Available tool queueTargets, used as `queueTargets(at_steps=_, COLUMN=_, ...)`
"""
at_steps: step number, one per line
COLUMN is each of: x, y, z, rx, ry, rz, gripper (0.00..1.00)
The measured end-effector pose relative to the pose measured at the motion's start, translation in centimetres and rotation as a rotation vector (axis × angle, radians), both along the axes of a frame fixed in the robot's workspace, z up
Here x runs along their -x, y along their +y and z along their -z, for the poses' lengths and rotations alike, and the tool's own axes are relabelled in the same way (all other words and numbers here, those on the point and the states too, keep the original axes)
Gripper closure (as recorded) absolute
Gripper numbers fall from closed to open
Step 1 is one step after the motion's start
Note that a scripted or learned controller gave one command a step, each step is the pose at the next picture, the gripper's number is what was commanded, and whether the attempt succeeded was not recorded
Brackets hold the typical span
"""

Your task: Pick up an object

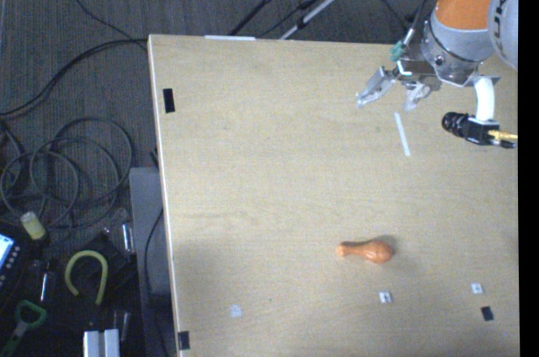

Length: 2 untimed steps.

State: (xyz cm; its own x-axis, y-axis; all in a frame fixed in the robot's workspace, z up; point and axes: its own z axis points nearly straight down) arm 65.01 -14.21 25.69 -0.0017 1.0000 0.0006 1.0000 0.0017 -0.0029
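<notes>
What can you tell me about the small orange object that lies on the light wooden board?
The small orange object has a rounded, bulb-like body at its right end and a thin neck that points to the left, so it looks like a small gourd or a limp balloon. Its surface seems smooth and slightly glossy. It lies flat on its side on the light wooden board, in the lower middle part. Nothing touches it except the board. The gripper hangs far from it, near the board's upper right.
</notes>
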Motion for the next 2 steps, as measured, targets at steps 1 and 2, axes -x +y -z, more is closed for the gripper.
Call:
queueTargets(at_steps=1, x=1.9, y=-3.6, z=8.0, rx=0.003, ry=0.000, rz=-0.015, gripper=0.00)
queueTargets(at_steps=2, x=-1.7, y=-6.3, z=16.7, rx=0.005, ry=0.000, rz=-0.078, gripper=0.00)
